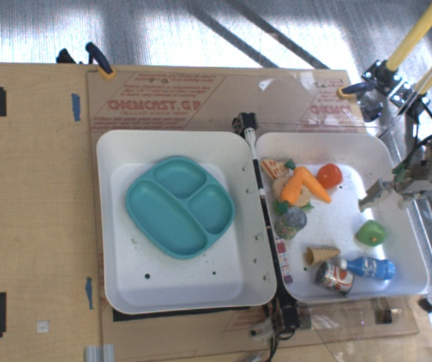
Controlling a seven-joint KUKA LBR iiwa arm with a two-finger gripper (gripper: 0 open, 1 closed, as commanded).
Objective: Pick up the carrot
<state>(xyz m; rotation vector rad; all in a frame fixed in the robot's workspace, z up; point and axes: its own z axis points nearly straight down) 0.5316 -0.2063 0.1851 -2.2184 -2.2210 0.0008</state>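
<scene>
Red print reading "CHEMCAST GP" is showing on the brown sheet (200, 96) lying under my two bins, once above the left bin (117, 225) and again, partly washed out by glare, above the right bin (408, 225). A can (335, 277) with a red and white label is lying in the right bin, but its lettering is too small for me to read. Beside it a blue bottle (372, 268) is lying on its side, touching the can.

I am reaching in from the right edge. My pincer (374, 193) is hanging over the right side of the right bin, near its right wall, with my wrist trailing off toward the right edge of the view. I cannot tell how my pincer is set; it is too small and blurred here. Nothing is showing in its grip.

The carrot (304, 185) is lying in the upper left part of the right bin, well apart from my pincer. A tomato (329, 176) is sitting just to its right, and a grey lump (294, 222) is lying just below it. A green fruit (371, 234) is resting just below my pincer. A cone (322, 254) is lying near the can.

A teal plate (179, 206) with three compartments is sitting in the left bin.
</scene>
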